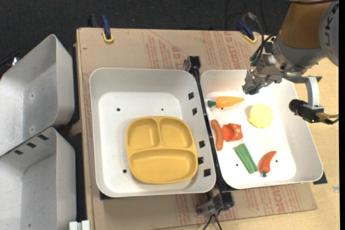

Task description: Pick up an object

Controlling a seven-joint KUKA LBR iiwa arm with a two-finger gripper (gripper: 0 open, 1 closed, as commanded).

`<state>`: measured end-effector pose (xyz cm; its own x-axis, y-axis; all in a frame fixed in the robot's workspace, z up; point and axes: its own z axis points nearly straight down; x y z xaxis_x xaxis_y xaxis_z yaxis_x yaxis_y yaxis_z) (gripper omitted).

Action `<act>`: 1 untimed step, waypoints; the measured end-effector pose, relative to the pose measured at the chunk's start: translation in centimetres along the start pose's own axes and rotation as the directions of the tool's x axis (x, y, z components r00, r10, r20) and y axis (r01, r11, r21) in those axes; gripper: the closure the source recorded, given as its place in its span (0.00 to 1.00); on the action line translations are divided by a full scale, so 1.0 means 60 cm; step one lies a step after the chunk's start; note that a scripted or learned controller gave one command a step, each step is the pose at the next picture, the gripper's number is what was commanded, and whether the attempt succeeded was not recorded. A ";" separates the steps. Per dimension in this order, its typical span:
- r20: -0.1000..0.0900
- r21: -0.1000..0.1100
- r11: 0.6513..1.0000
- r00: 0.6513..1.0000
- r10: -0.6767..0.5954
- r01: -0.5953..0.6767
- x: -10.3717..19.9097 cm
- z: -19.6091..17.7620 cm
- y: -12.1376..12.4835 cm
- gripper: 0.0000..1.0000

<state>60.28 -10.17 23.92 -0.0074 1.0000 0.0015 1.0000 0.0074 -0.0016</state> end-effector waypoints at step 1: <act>0.000 0.002 1.000 1.000 0.001 -0.001 0.080 0.020 -0.044 1.00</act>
<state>57.59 -5.42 22.73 -0.0062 1.0000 0.0018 1.0000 0.0062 -0.0033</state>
